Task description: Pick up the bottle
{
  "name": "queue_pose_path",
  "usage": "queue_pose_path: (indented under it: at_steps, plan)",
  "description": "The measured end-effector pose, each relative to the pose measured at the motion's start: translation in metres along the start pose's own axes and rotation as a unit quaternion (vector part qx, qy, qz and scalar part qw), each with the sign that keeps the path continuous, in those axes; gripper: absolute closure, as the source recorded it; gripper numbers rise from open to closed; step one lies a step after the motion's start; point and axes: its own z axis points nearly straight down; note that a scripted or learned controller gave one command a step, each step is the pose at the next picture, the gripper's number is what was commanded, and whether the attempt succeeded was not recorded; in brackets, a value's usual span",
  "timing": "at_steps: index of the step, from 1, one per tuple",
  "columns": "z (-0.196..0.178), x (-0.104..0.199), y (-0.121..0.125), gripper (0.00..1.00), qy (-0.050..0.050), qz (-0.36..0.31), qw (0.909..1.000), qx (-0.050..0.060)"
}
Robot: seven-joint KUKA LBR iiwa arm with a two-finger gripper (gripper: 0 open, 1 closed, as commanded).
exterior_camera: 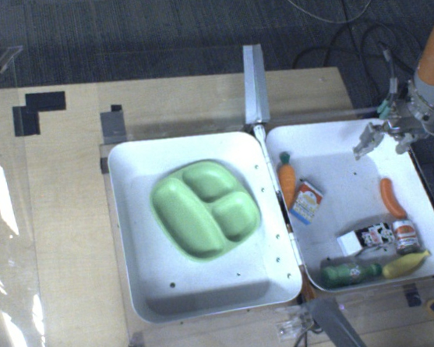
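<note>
White plastic formed the two shallow bins that sat side by side on the pale wooden counter (pixel 59 227) in the camera view. The left bin (pixel 142 296) carried a green divided tray (pixel 205 208) near its middle, with bare floor all around it. The right bin (pixel 332 154) held the clutter: an orange carrot (pixel 287 184) against its left wall, a small carton (pixel 305 201) just beside that, an orange sausage-shaped piece (pixel 392 197) toward the right wall, and a small tin (pixel 404 236) beside a black-and-white box (pixel 374 236) nearer the front.

The green bottle (pixel 352 273) lay on its side along the near wall of the right bin, close to the near-left corner, with a yellow banana (pixel 405 263) touching or almost touching its right end. The end effector (pixel 381 134) hung over the far-right part of the same bin, well apart from the bottle and diagonally across from it. Nothing was held in it; how far its fingers stood open could not be told at that size.

Open white floor lay between the end effector and the bottle through the bin's middle. Around the bottle itself room was tight: the near wall ran along one side, the box sat just behind, and the banana closed off the right.
</note>
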Motion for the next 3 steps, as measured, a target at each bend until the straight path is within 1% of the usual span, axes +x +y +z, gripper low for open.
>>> queue_pose_path:
  at_steps: [1, 2, 3]
  plan:
    - [0.118, 0.089, -0.026, 0.00, 0.002, 0.244, 0.9697, -0.008]
    - [0.026, 0.141, 0.016, 0.00, 0.000, 0.409, 0.9125, 0.000]
    - [0.027, 0.244, 0.029, 0.00, 0.000, 0.509, 0.8608, 0.001]
